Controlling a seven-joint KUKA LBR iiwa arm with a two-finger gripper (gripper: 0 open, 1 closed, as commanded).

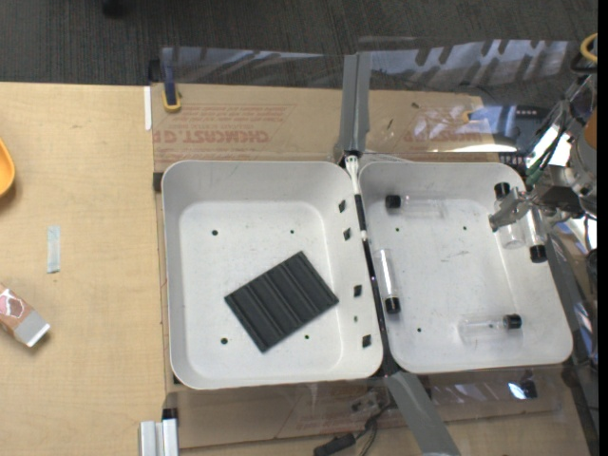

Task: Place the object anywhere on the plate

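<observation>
Hovering at 3 o'clock, gripper [518, 218] (finger state unclear) risks fumbling clear tube [489, 326]; dark plate [281, 301] sits well apart.

Both bins white: left bin [190, 255], right bin [446, 350], w/ small black dots on floors. Plate [281, 300] in left bin is dark grey/near black w/ ribbed parallel-stripe pattern. Clear tubes w/ black caps in right bin, e.g. [387, 275]. Bench [76, 369] light tan wood. Cardboard [247, 126] behind bins brown w/ red print. Orange item [5, 167] at left edge. Pale grey strip [53, 250] on bench. Red-brown/white block [21, 318] lower left. Floor at top dark grey. Gripper [513, 212] silver/translucent.
</observation>
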